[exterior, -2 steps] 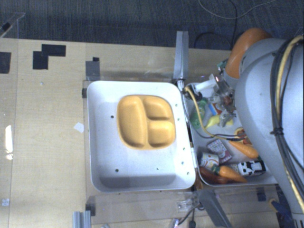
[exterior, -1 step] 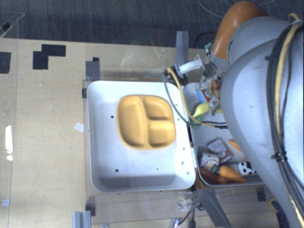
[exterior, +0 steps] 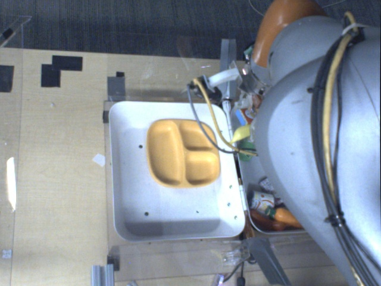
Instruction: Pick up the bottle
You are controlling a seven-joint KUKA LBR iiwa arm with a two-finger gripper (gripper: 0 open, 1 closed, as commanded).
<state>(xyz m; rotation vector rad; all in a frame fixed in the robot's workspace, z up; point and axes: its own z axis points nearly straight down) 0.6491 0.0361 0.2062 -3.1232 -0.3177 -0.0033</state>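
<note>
- Gripper (exterior: pixel 233 88) sat at the far end of the gap between the two bins, low over the right-hand bin's far corner; whether it was wide, narrow or holding anything could not be told, since the wrist, cables and the arm's (exterior: pixel 321 130) grey bulk crowded round it.
- Bottle: no object could be named as such with certainty. A few small coloured items (exterior: pixel 245 121) showed just below the wrist, and a cluster with an orange piece (exterior: pixel 275 214) lay in the near corner of the right bin (exterior: pixel 257 222), half under the arm.
- Judging by this, the task's thing lay in the right bin, on the near side of the pincer or directly beneath it, not in the left bin (exterior: pixel 131 213), which carried a yellow divided tray (exterior: pixel 181 152).
- Its long axis could not be read.
- The coming move would turn on whether the target sat under the wrist or toward the near corner.
</note>
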